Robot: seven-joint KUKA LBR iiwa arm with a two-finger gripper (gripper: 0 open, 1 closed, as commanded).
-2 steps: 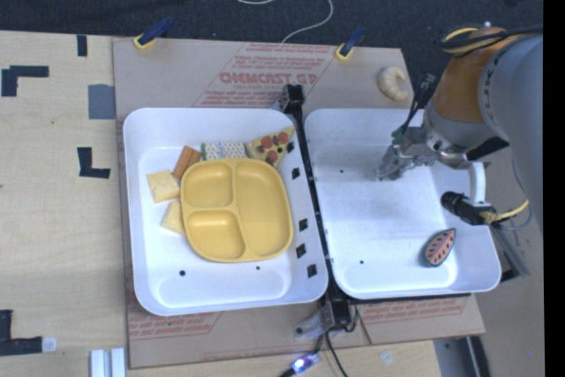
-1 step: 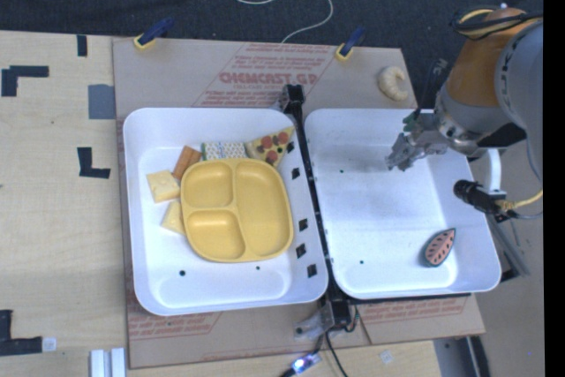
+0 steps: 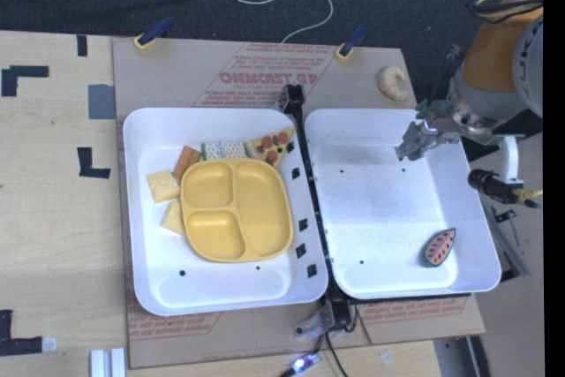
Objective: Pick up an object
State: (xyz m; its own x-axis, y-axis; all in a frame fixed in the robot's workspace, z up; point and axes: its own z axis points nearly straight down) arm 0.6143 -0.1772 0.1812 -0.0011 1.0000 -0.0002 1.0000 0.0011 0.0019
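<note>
Hovering near the right bin's (image 3: 494, 278) far right edge, the gripper (image 3: 411, 146), its opening impossible to judge, sits well apart from the leaf toy (image 3: 439, 246) lying toward the near right corner, long axis diagonal.

Red print on cardboard sheet (image 3: 256, 75) — upside down, not legible.
</note>
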